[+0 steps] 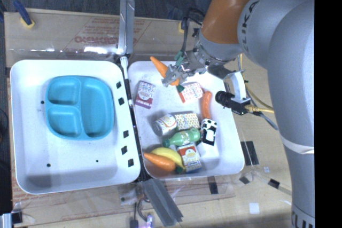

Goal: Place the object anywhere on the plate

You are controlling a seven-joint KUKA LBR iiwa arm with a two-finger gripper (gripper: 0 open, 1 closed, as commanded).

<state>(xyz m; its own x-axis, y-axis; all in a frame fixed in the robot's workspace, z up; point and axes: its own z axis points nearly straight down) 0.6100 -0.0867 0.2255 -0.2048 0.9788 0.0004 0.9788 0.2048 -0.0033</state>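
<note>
Left bin (21, 131): blue divided plate (80, 107), three compartments, nothing on it. Right bin (231, 155) holds the clutter: small red-and-white carton (144, 93) near the left wall, orange carrot (158, 67) at the top, red-and-white packet (191, 92) mid-top, orange sausage-shaped piece (206, 104) beside it. Lower pile: can on its side (176, 122), green bottle (181, 138), black-and-white item (208, 131), yellow banana (167, 154), second carrot (159, 161), small juice box (189, 158). Gripper (172, 76) low over the right bin's top area, just beside the top carrot and touching or overlapping its lower end. Can't tell if fingers are apart or together, or whether anything sits between them.
</note>
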